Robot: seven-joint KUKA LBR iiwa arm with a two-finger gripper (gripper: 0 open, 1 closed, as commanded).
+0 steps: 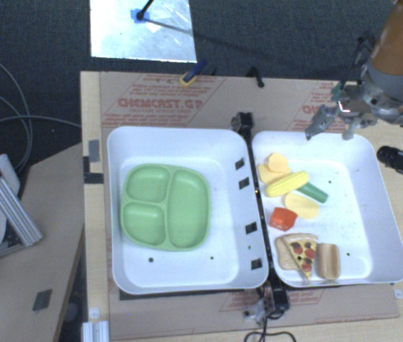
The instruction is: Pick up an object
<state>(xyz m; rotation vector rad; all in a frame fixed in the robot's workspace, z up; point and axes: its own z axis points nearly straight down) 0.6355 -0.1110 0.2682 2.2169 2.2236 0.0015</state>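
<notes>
Two white bins fill the middle: the left bin (180, 137) holds a green divided plate (165, 206); the right bin (379, 191) holds toy food, with the corn (287, 184) centre-right and a pizza slice (299, 252) lower down. At upper right the gripper (333, 127) hangs spread apart, holding nothing, above the bin's top edge.

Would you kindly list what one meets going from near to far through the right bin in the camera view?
Pizza slice → red pepper piece → corn cob → round yellow piece → the hand above the far rim.
</notes>
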